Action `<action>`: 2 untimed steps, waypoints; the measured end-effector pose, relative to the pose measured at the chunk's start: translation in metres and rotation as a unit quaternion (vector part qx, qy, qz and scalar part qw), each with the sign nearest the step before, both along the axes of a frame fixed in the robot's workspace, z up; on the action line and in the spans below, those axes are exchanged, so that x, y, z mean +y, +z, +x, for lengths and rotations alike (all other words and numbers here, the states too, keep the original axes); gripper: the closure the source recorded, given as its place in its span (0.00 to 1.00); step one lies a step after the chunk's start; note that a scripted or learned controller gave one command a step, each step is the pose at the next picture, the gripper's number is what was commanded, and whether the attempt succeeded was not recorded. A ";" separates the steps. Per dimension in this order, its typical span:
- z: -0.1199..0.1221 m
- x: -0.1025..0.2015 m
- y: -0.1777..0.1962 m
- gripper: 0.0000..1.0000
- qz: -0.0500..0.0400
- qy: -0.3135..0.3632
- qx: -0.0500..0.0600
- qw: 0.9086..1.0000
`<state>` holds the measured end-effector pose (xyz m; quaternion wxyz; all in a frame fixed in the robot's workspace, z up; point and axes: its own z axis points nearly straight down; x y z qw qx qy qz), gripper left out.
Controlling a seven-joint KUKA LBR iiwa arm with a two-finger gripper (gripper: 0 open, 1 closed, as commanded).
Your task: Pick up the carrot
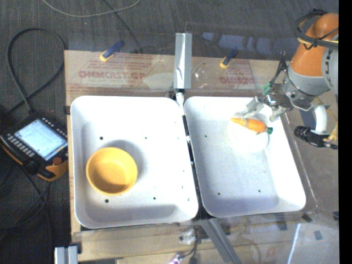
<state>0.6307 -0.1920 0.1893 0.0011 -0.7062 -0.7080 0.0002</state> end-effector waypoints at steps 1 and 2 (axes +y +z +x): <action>0.026 -0.022 -0.093 0.00 0.001 0.046 -0.002 0.999; -0.001 -0.022 -0.097 0.00 0.001 0.048 -0.009 0.999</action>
